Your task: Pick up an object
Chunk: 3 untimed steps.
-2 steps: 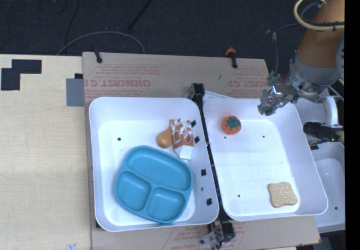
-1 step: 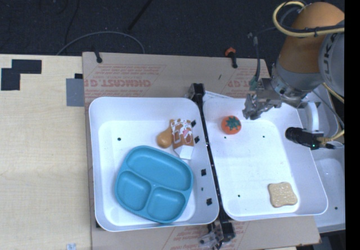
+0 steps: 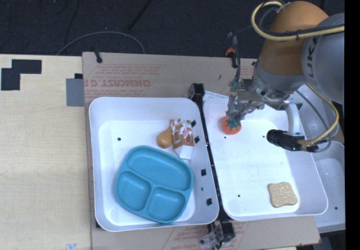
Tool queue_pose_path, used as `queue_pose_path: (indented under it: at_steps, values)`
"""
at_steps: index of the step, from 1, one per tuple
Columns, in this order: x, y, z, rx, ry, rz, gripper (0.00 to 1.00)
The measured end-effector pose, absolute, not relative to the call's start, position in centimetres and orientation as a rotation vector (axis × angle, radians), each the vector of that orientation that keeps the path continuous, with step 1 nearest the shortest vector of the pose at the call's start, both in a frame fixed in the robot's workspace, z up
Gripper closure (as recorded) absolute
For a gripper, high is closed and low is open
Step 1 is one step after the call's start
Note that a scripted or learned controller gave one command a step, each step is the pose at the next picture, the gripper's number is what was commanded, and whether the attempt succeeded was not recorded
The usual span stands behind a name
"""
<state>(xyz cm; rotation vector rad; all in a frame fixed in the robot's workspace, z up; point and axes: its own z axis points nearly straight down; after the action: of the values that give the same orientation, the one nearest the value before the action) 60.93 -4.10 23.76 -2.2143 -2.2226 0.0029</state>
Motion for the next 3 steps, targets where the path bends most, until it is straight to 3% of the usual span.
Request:
queue_pose_path:
  at_steps: [2, 3]
  values:
    - [60.1, 5.7, 24.3, -2.213, -2.224, 0.002, 1.00]
    - [58.7, 11.1, 22.7, -2.213, -2.223, 0.006, 1.00]
